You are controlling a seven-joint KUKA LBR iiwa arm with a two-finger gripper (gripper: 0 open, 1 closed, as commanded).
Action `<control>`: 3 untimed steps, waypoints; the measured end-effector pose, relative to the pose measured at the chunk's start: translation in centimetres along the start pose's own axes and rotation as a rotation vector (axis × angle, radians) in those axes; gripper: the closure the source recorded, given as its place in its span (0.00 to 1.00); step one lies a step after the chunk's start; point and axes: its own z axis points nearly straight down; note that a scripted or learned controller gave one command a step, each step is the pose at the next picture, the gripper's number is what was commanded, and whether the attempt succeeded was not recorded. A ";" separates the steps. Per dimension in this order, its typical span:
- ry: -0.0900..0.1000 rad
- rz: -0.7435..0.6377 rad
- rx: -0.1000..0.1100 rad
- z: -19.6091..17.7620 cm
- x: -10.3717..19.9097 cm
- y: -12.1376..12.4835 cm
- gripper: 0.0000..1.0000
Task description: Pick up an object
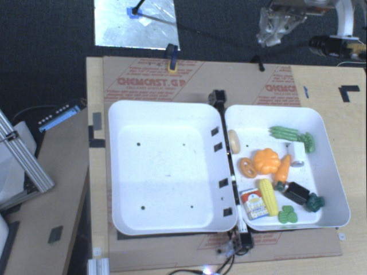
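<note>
My gripper point(274, 32) hangs high at the top right of the camera view, above the floor beyond the bench's far edge, well away from both bins. The right bin point(327, 132) holds several toy foods: an orange pumpkin point(267, 160), a carrot point(283, 169), a yellow corn cob point(268, 196), green beans point(289, 134), a pretzel point(248, 167), a beige potato point(234, 141), a small red-labelled packet point(254, 204), a black block point(296, 192) and broccoli pieces point(314, 201). Nothing is between the fingers that I can make out.
The left bin point(166, 165) sits beside the right one, joined by a black divider strip point(225, 153). Cardboard point(149, 79) underlies both bins. A shiny metal sheet point(136, 15) lies on the floor at the back left. Aluminium framing point(23, 159) stands at the far left.
</note>
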 end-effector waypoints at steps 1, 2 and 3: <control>0.001 -0.002 0.001 0.4 3.6 -0.7 1.00; 0.000 0.000 -0.001 0.4 4.0 0.0 1.00; 0.000 -0.001 -0.001 0.3 6.0 0.0 1.00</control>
